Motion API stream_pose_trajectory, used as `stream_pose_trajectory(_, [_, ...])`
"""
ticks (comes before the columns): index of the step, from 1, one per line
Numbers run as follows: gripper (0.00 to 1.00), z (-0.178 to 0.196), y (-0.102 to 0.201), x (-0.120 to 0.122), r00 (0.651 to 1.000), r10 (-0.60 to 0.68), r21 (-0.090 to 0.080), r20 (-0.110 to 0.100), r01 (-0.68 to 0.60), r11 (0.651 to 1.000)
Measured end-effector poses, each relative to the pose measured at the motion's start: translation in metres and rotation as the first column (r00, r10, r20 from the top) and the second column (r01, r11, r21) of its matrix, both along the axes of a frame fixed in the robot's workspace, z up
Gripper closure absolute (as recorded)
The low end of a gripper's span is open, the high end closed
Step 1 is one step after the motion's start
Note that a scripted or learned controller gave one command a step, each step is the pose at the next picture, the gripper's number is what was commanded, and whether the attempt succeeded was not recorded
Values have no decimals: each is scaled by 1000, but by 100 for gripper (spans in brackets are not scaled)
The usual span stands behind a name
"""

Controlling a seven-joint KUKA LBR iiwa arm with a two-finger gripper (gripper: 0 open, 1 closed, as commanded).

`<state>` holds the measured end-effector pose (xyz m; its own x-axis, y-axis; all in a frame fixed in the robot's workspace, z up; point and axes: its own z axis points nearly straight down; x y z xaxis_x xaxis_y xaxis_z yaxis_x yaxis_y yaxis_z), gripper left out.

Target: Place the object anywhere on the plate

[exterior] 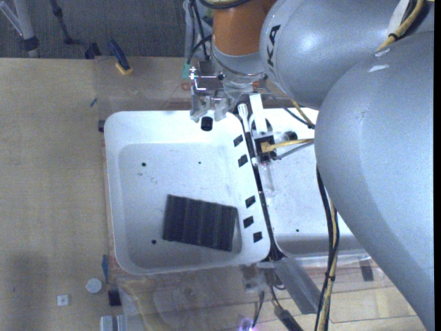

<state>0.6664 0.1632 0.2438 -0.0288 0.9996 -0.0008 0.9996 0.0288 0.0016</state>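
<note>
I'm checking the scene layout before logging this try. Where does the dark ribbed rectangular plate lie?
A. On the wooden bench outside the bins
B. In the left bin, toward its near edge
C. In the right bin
B: the dark ribbed plate lies flat on the floor of the left bin, close to its near wall.

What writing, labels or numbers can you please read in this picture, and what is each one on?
"KA": on the arm, sideways dark letters on its grey housing, the rest of the word out of view.
Nothing else readable: the black marks along the bin rim are plain squares.
</note>
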Motion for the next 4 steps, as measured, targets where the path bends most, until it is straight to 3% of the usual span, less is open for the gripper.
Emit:
stream_pose_trajectory(1, [100,17,-13,-20,981,195,0,-5,-195,981])
stream_pose_trajectory(2, [100,18,57,0,959,283,0,1,-283,959])
stream_pose_trajectory(3, [100,-12,49,-53,921,390,1,-4,-390,921])
stream_pose_trajectory(4, [100,156,52,-24,859,511,0,0,-511,859])
